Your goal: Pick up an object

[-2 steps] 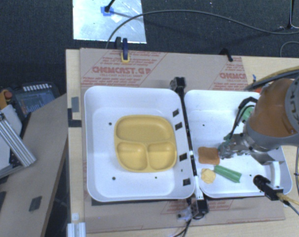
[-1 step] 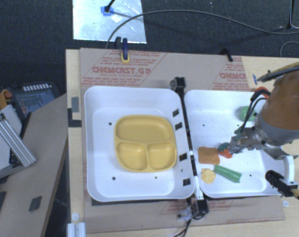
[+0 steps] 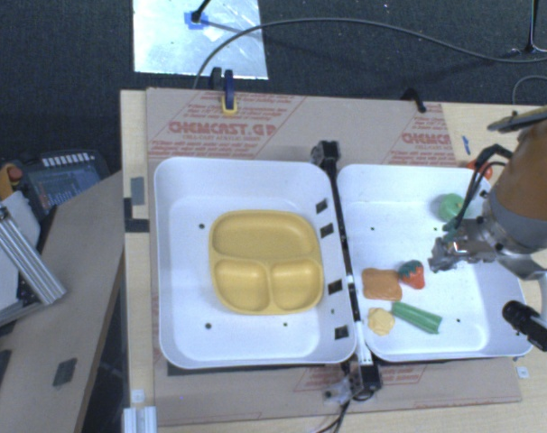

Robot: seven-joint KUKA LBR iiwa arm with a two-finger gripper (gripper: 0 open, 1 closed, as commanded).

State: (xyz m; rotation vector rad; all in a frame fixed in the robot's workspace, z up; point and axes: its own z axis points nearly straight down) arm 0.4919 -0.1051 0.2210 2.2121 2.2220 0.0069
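Camera view shows the fingers [image 3: 447, 255], open or shut I cannot tell, low over the right bin [image 3: 382, 188] with a red-and-green toy [image 3: 412, 274] just beside them, so a slightly off descent could nudge it away.

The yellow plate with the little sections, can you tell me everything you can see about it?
The yellow plastic-looking divided plate is a rounded rectangle with three compartments: one wide compartment across the far side and two smaller ones side by side nearer the camera. Its surface looks smooth and slightly glossy. It lies flat, right way up, roughly in the middle of the left shallow white bin, resting on the bin's floor. Nothing lies in it and nothing else touches it.
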